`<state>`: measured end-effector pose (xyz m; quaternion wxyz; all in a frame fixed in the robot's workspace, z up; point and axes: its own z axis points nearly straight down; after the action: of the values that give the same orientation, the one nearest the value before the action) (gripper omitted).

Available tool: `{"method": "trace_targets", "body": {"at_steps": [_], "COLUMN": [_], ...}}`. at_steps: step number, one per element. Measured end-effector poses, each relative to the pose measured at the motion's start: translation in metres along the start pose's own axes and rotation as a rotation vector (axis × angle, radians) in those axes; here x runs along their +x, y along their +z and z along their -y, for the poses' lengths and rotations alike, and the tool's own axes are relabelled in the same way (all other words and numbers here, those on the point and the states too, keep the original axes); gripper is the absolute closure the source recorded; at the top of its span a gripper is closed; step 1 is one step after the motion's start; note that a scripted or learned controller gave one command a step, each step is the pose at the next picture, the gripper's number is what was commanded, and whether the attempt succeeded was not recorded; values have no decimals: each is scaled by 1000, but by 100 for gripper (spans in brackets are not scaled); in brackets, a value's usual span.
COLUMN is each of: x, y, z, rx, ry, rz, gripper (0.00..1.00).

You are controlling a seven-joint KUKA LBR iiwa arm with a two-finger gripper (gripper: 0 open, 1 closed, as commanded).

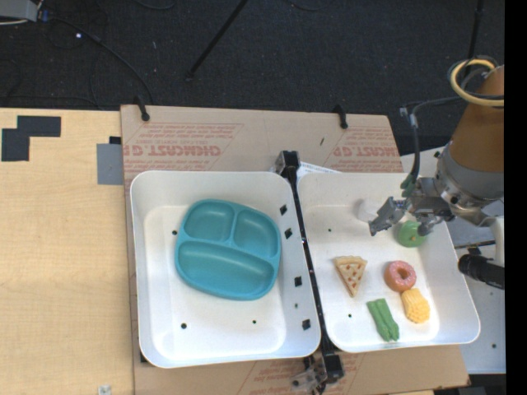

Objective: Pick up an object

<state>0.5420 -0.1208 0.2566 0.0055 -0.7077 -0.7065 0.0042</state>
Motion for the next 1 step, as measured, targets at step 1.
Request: {"method": "trace_targets", "body": {"at_steps": [1], "x": [0], "y": [-6], "z": [-2], "rx": [-10], "ry": [-2], "rz": [1], "gripper": [0]}}
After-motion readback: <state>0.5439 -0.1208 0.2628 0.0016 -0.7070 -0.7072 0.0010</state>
